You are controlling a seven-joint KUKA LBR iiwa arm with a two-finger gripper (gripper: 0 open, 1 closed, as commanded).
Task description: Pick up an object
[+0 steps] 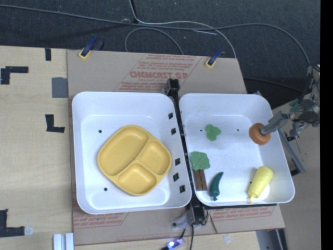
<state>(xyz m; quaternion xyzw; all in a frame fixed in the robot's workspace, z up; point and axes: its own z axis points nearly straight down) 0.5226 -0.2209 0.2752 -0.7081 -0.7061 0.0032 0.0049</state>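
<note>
The right bin holds several toys. A small green floret lies near its middle. Below it is a green leafy piece on a brown stem, with a dark teal pepper beside it. A yellow corn-like piece rests in the front right corner. A round orange object sits against the bin's right wall, and a grey bar runs from it toward the right. My gripper is at the view's right edge, just outside the right wall, and only partly visible.
The left bin holds a yellow divided plate. Black clips line the divider between the bins. Cardboard lies under both bins, and cables run across the dark floor behind them.
</note>
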